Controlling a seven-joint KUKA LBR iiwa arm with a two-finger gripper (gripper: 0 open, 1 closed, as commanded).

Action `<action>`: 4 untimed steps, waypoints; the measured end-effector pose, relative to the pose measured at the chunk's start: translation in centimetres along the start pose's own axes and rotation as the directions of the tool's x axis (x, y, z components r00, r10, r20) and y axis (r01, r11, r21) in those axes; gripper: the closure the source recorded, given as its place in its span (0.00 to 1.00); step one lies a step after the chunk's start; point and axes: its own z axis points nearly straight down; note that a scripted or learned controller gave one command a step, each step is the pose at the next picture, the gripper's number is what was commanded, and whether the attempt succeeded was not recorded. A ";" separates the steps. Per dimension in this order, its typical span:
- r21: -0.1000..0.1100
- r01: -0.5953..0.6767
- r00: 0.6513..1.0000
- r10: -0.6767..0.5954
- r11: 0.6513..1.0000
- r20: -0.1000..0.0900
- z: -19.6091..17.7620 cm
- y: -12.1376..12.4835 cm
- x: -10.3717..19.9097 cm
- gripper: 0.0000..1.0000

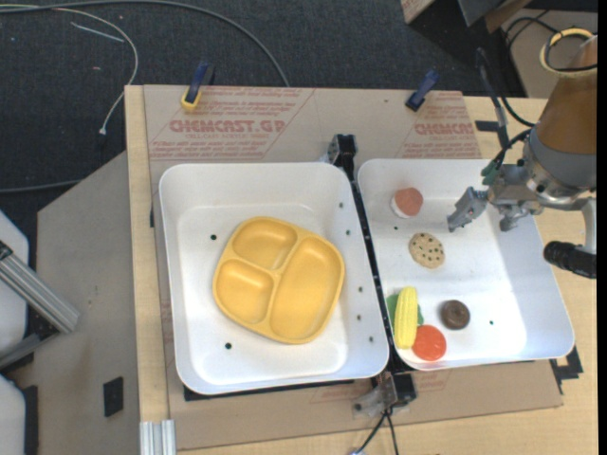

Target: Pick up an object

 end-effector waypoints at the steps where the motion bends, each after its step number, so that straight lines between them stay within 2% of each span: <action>1: -0.014 0.003 1.000 -0.003 1.000 0.003 -0.8 0.3 0.0 0.00; 2: -0.012 0.003 1.000 -0.003 1.000 0.002 3.3 0.8 0.0 0.00; 3: -0.007 0.003 1.000 -0.003 1.000 0.000 9.6 1.2 0.4 0.00; 4: -0.016 0.003 1.000 -0.003 1.000 0.002 11.3 1.4 0.3 0.00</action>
